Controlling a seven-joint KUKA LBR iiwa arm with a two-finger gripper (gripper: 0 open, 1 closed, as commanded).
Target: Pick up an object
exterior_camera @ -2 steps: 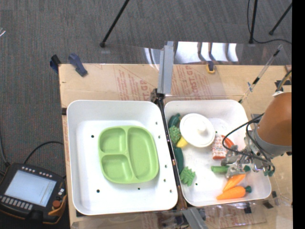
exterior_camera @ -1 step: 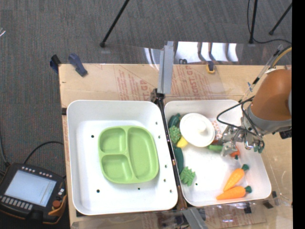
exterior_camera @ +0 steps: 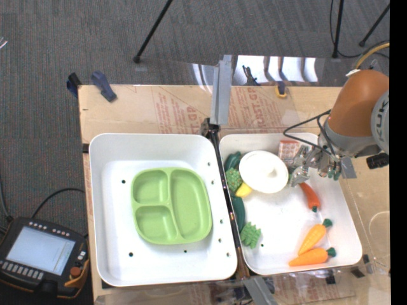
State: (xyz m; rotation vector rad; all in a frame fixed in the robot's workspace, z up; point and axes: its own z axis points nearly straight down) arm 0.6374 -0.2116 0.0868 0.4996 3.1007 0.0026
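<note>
Orange-banded arm reaching in from right, gripper [exterior_camera: 310, 166] low over right bin [exterior_camera: 353, 224]. Fingers look narrowly parted, nothing visibly between them. Nearest candidate: red-orange chili [exterior_camera: 311, 196], just below and beside fingertips, lying lengthwise, apparently untouched. White plate [exterior_camera: 263, 171] just left of fingers, close; red-white packet [exterior_camera: 288, 149] up-left, partly behind plate. Two carrots [exterior_camera: 313, 247] well below fingers, near bin's front corner. Green veg cluster [exterior_camera: 236, 182] beyond plate, far left of fingers. Green tray [exterior_camera: 171, 206] in left bin [exterior_camera: 102, 221], well apart, not relevant.

Step in hand, judged: lining up on chili. To do well: shift slightly toward chili, turn wrist so fingers straddle its narrow width, not its length. Open wider before descending. Keep clear of plate rim on left side. Descend till tips flank chili midbody, close, lift straight. Risk: round slick shape squirting out, or tips pinching bin floor.
</note>
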